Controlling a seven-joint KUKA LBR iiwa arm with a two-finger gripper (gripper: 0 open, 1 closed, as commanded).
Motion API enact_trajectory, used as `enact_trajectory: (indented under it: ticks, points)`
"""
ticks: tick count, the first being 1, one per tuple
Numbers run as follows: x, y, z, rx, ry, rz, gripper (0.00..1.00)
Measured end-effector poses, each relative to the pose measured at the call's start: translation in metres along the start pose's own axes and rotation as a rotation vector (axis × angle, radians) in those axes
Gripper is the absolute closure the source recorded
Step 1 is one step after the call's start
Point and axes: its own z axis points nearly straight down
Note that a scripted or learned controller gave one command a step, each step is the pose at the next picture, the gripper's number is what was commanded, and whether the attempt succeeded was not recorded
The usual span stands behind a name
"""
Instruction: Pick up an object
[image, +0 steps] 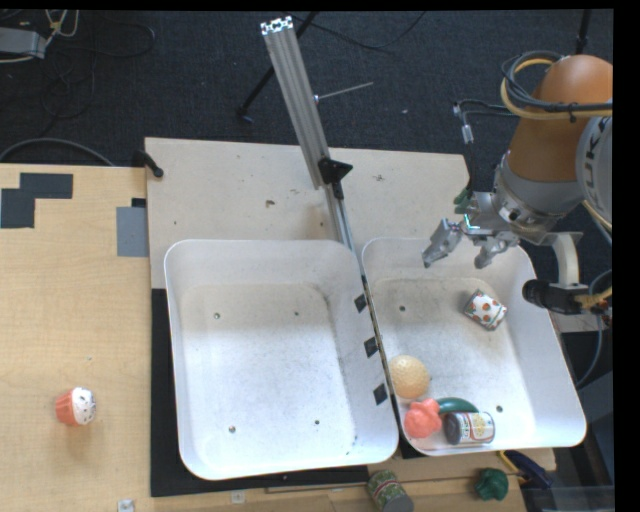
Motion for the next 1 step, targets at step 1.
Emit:
enact_trajectory:
  ticks: [1]
  points:
    - [-0.0002,0.0008,-0.0028,-0.005,-0.001,0.000,0.00]
